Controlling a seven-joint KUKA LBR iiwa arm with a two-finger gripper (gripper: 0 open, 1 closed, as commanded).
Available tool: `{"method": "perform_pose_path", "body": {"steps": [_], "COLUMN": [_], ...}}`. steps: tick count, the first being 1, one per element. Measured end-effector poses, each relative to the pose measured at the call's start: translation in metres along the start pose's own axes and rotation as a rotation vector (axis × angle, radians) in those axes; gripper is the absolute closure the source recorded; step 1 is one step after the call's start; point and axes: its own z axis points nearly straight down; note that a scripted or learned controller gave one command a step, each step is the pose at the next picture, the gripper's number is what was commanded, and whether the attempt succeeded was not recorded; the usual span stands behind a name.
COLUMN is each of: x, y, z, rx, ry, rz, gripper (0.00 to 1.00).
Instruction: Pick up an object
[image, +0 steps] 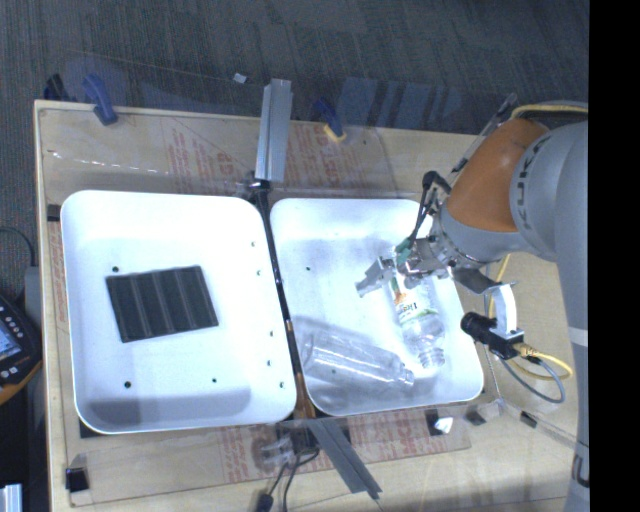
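Hand (385, 277) just above bottle (417, 322)

Both bins, the left bin (90, 300) and the right bin (320, 250), look like smooth, faintly glossy white plastic. The dark ribbed panel (161, 302) appears matt. Two bottles, an upright-lying labelled bottle (417, 322) and a flattened bottle (352, 358), are clear glossy plastic.

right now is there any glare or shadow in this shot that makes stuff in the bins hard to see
In the camera view, the two clear plastic bottles in the right bin nearly blend into its bright white floor; the dark ridged tray in the left bin reads sharply; soft shadow sits along the left bin's near wall; the gripper looks slightly blurred.
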Motion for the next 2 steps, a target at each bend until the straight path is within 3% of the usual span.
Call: {"method": "perform_pose_path", "body": {"steps": [1, 2], "x": [0.000, -0.005], "y": [0.000, 0.028], "z": [0.005, -0.044], "rx": [0.001, -0.002], "ry": [0.001, -0.001], "rz": [-0.022, -0.032], "gripper": [0.00, 0.00]}}
